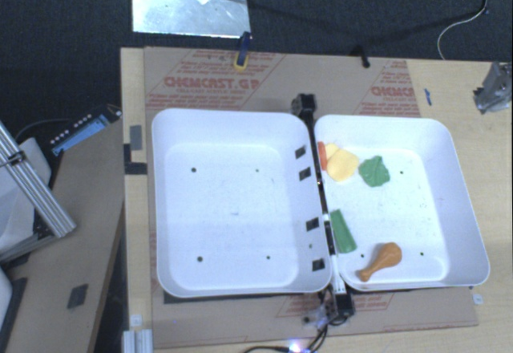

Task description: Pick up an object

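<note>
Peeking in at the right edge, the gripper was mostly cut off; I cannot tell its state.

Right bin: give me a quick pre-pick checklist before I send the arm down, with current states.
1. Targets present in right bin: ok; drumstick-shaped brown toy, green leafy piece, yellow piece, green strip.
2. Drumstick-shaped brown toy apart from the others: ok.
3. Green strip away from the wall: not ok; it lies along the divider.
4. Yellow piece isolated: not ok; an orange piece touches it.
5. Gripper state: cannot tell; it sits at the frame's right edge.
</note>
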Robot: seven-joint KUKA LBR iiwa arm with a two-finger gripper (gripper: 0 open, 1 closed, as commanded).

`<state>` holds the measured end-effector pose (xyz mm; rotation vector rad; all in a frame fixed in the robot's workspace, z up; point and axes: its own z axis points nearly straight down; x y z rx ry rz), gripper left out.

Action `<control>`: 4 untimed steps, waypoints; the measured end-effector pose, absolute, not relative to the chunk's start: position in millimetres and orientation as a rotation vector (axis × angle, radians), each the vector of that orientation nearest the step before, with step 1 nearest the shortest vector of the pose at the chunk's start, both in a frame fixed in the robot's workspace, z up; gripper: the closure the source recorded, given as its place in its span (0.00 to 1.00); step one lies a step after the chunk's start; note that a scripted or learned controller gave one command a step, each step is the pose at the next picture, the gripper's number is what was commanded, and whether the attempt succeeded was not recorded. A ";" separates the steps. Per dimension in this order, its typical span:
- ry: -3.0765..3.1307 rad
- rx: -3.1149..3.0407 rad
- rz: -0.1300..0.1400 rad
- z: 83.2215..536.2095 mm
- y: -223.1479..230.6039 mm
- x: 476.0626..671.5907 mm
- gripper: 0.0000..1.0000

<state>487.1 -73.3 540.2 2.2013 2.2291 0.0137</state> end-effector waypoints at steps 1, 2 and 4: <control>2.205 2.228 -0.001 535.1 -213.8 485.3 1.00; 2.234 2.226 -0.008 330.6 -164.5 485.9 1.00; 2.238 2.217 -0.010 317.7 -41.5 531.0 1.00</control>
